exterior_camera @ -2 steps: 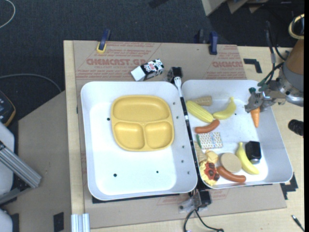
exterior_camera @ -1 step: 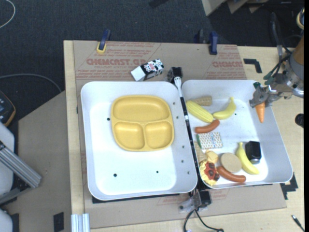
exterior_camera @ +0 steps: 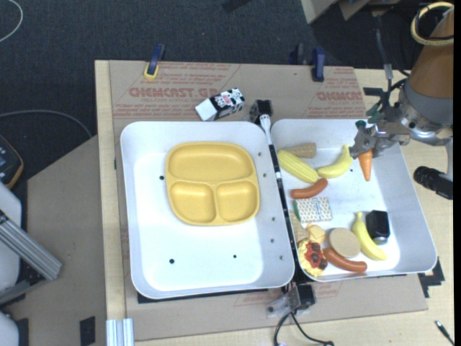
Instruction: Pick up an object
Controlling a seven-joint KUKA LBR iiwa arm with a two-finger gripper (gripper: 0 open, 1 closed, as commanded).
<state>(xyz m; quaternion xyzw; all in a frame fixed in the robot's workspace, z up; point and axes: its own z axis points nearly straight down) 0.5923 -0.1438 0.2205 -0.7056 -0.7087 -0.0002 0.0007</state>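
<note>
1. The left bin (exterior_camera: 137,193) holds one yellow divided tray (exterior_camera: 212,181).
2. The right bin (exterior_camera: 414,215) holds one corn cob (exterior_camera: 297,166), two sausages (exterior_camera: 309,189), two bananas (exterior_camera: 337,166).
3. The gripper (exterior_camera: 366,144) is clamped on one carrot (exterior_camera: 366,164), hanging point-down above the right bin's far side, beside a banana.

Even, fairly bright overhead light; the two white bins (exterior_camera: 144,215) read near overexposed with mild glare on their floors, while the dark carpet (exterior_camera: 108,20) beyond the bench stays dim and low in detail. Shadows are soft and short: a faint one rims the yellow tray (exterior_camera: 212,182), and small ones sit under the toy foods in the right bin (exterior_camera: 410,200). Focus is moderate overall, with coarse resolution blurring fine print on the brown board (exterior_camera: 180,89) and slight softness toward the frame corners.
</note>
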